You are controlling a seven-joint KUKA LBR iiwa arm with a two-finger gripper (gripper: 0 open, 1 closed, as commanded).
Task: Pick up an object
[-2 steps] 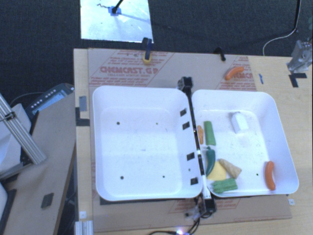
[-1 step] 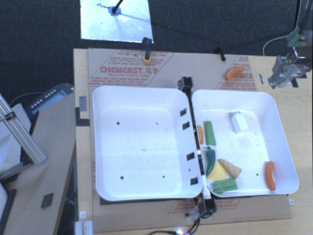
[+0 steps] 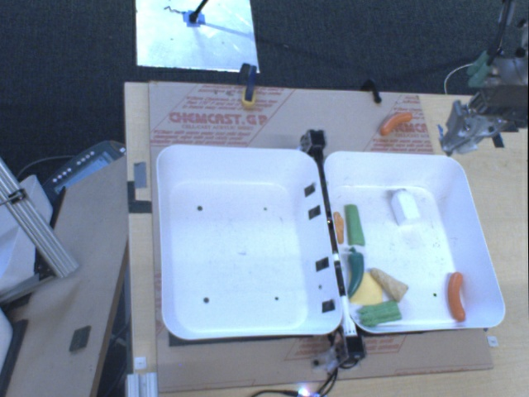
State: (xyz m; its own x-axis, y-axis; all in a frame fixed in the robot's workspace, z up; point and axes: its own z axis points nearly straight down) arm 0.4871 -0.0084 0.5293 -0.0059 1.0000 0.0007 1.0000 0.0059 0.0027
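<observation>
Fingers above brown bench, beyond white bins.

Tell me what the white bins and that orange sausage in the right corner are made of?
The bins look like smooth moulded plastic: glossy white walls with rounded corners. The sausage is probably toy plastic or rubber, evenly orange and slightly shiny, though the picture is too small to be sure.

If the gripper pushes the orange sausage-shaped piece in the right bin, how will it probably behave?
The orange sausage-shaped piece looks rounded and smooth, so it may roll sideways. It seems small, so probably light. Lying near the right bin's wall, it might get stopped there.
</observation>
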